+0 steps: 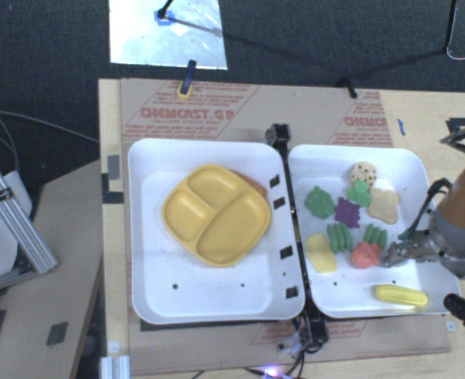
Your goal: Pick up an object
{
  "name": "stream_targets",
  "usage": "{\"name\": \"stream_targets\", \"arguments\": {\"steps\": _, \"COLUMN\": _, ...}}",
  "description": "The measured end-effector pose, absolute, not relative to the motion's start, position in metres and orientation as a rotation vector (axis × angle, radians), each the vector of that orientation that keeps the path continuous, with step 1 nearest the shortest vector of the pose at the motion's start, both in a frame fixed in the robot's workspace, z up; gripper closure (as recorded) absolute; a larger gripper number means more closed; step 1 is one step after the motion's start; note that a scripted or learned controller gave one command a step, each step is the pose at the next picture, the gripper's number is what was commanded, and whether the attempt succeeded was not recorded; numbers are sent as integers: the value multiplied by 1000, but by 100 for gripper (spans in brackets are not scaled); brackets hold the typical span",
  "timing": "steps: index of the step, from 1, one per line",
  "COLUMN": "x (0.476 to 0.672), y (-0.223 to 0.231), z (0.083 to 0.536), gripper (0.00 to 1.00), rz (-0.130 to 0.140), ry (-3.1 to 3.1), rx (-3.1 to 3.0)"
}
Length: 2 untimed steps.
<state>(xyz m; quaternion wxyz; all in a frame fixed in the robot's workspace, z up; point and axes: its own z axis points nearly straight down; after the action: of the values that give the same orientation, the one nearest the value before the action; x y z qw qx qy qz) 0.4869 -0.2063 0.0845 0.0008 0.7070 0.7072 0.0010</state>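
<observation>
The right white bin (410, 160) holds several toy foods: a speckled cookie (362, 171), a beige piece (384, 204), green leafy pieces (320, 203), a purple piece (346, 212), green beans (339, 238), a yellow piece (320, 254), a red-orange piece (365, 255) and a yellow banana-like piece (400, 294). My gripper (393, 254) hangs low over the bin's right side, its tips just right of the red-orange piece. I see nothing held between them.
The left white bin (149, 290) holds a yellow divided plate (216, 215) with a pinkish item peeking out behind it. A black clip divider (283, 204) runs between the bins. Cables and a shiny sheet (167, 22) lie beyond the bench.
</observation>
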Motion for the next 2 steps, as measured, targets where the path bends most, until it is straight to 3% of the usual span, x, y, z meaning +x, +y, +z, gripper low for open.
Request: {"name": "stream_targets", "arguments": {"steps": 2, "x": 487, "y": -206, "z": 84, "gripper": 100, "rz": 3, "ry": 2221, "rx": 2220}}
